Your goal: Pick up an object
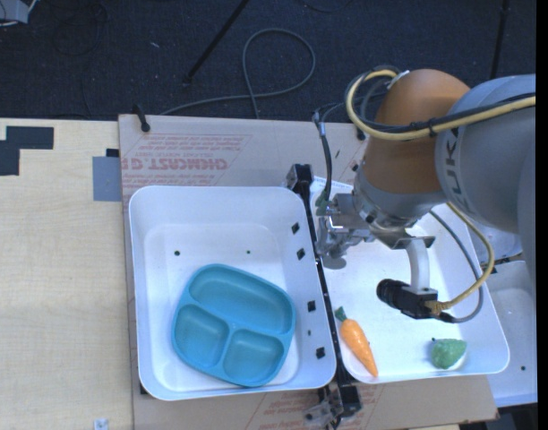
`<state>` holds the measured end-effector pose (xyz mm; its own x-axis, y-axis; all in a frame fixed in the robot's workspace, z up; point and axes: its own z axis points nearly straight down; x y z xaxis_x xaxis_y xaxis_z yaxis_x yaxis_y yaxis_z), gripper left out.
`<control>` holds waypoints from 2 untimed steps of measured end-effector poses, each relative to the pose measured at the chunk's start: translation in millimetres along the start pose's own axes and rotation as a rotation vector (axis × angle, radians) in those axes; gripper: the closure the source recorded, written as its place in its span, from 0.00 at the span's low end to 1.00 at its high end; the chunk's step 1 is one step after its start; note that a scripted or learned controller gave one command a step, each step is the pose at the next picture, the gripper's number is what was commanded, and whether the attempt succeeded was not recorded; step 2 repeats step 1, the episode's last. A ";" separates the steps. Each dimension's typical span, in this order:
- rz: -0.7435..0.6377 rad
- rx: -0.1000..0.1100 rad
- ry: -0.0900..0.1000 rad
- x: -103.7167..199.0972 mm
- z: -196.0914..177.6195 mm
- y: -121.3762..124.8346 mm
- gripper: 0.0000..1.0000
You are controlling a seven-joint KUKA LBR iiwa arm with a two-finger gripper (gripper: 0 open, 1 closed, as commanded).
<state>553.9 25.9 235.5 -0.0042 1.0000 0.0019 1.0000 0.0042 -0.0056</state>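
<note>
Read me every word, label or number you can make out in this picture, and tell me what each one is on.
"UK": part of a larger dark marking on the grey arm.
Large red print on the cardboard behind the left bin: upside down, too blurred to read.
Smaller red lines near it: too small to read.

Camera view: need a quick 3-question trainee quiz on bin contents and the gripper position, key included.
1. True or false: the blue divided tray lies in the left bin.
2. In the right bin, which item lies closer to the divider between the bins?
A. carrot
B. green lump
C. both equally close
3. Fill in: the gripper hangs close to the divider, on the ___ bin's side.

Key: 1 true; 2 A; 3 right.
</note>
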 end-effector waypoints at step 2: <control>0.000 -0.002 0.000 51.8 -6.6 1.6 1.00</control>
